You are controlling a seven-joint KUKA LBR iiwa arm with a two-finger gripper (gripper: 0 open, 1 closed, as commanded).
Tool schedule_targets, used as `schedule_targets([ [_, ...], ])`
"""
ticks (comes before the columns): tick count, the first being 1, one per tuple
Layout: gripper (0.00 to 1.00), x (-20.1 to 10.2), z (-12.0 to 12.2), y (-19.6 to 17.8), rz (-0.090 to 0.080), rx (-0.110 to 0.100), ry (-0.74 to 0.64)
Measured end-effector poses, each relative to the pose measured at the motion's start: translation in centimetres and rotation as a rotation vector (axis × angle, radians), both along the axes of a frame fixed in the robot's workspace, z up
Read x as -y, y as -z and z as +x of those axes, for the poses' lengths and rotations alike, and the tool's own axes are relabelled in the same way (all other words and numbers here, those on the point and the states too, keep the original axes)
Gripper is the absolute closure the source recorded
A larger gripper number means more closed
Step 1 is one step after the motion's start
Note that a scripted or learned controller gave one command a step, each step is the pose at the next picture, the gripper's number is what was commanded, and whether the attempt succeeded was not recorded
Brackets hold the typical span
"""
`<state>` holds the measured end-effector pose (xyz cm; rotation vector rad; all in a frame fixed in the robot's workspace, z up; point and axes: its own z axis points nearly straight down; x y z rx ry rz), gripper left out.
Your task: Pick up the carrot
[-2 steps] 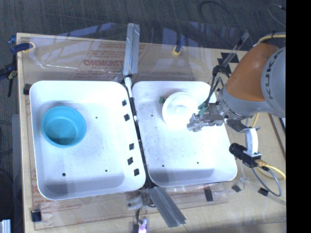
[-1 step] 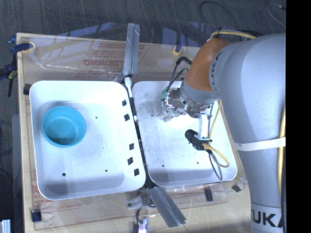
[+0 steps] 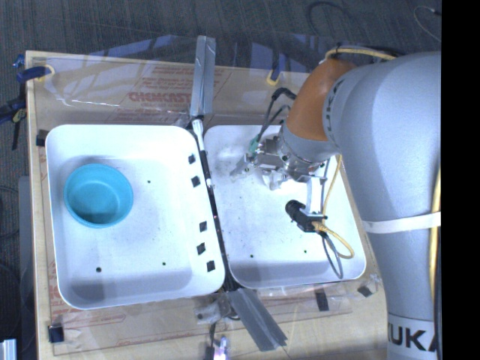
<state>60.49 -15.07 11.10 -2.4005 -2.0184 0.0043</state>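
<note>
My gripper (image 3: 251, 162) is low in the right bin (image 3: 247, 238), near its far left corner, reaching in under the orange wrist band (image 3: 311, 107). The grey arm (image 3: 390, 163) covers the right side of this bin. Whatever lies directly beneath the gripper and wrist is hidden.
A blue bowl (image 3: 98, 194) sits at the left of the left bin (image 3: 135, 268). A divider with black clips (image 3: 204, 216) runs between the two bins. A black connector with a yellow cable (image 3: 304, 217) hangs from the arm over the right bin's floor.
</note>
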Motion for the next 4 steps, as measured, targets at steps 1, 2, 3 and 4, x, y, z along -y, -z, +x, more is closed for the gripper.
schedule_targets([
  [1, 0.0, 5.0, -3.6, -7.1, -0.002, 0.005, -0.036],
  [2, 0.0, -0.9, -10.3, -20.4, -0.003, 0.006, 0.103],
  [3, 0.0, 3.5, -12.7, -23.8, -0.005, 0.009, 0.105],
  [4, 0.0, -1.0, -12.8, -17.0, -0.003, 0.0, 0.371],
])
